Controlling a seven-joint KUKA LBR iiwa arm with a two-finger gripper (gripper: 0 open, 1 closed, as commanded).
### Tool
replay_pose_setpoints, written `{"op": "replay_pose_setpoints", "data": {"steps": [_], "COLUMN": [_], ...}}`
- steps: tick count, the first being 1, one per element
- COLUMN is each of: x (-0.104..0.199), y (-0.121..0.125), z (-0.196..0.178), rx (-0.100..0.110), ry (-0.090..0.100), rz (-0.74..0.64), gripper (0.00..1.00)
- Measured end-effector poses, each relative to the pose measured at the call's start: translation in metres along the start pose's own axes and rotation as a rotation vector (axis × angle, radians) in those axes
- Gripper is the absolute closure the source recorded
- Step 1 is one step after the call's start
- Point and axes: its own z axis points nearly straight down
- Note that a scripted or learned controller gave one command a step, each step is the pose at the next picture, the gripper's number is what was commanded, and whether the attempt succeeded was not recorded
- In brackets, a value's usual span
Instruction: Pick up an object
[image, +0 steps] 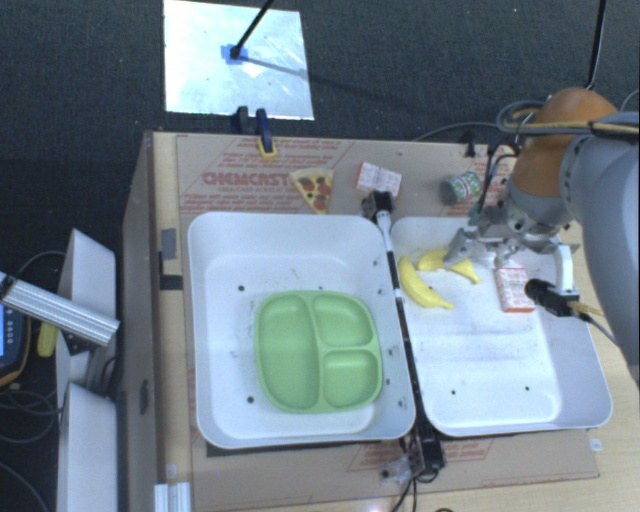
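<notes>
Nearest the camera, we see the front half of the right shallow white plastic bin (560, 400) lying bare, with open floor from its front rim up to the middle. Beside it, the left shallow white plastic bin (215, 300) holds a light green divided plastic plate (318, 350), set toward its front and close to the shared wall between the two bins. Farther back in the right bin, a yellow plastic banana (425, 290) lies near the dividing wall, with a second small yellow piece (448, 262) just behind it, and a small white and red carton (513, 288) lies to their right. We find the grey two-finger gripper (492, 243) low over the back of this bin, between the yellow piece and the carton and just beside both. We cannot tell how its fingers stand or whether it touches anything. Beyond the bins, on the brown cardboard sheet (250, 178), sit a toy pizza slice (314, 188), a small white printed card (379, 178) and a small green and white can (462, 187).
</notes>
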Motion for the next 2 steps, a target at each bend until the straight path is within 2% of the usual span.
{"op": "replay_pose_setpoints", "data": {"steps": [1,2], "x": [-0.0001,0.0000], "y": [0.0007,0.0006], "z": [-0.0116,-0.0114], "rx": [-0.002,-0.002], "ry": [-0.001,-0.001], "rz": [-0.003,-0.004], "gripper": [1.00,0.00]}}
